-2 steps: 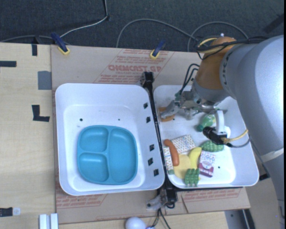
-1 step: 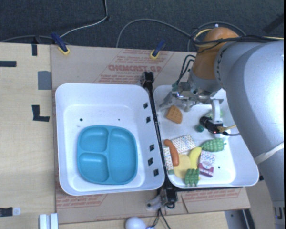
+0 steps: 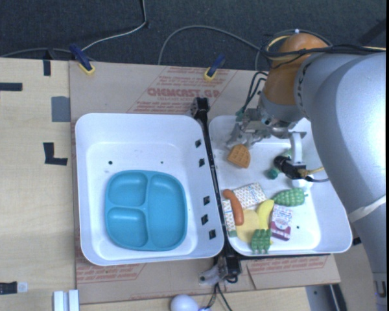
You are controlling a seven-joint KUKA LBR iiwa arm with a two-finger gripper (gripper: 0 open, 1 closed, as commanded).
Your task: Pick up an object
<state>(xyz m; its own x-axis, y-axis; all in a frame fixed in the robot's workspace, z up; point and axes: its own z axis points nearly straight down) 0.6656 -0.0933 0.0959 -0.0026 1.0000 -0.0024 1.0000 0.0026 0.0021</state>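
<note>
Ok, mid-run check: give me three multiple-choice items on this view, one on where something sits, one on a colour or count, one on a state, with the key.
1. Where does the blue divided plate lie?
A. in the left bin
B. in the right bin
C. on the cardboard outside both bins

2. How many compartments does that plate have?
A. two
B. three
C. five

3. How does the gripper stand to the tan waffle-like piece?
A. it has carried the piece over the left bin
B. it is above the piece, which lies on the right bin's floor
C. it has set the piece on the plate

Key: 1 A, the plate rests on the left bin's floor. 2 B, one long section and two smaller ones show. 3 B, the piece lies just below the gripper, at the right bin's upper left.
</note>
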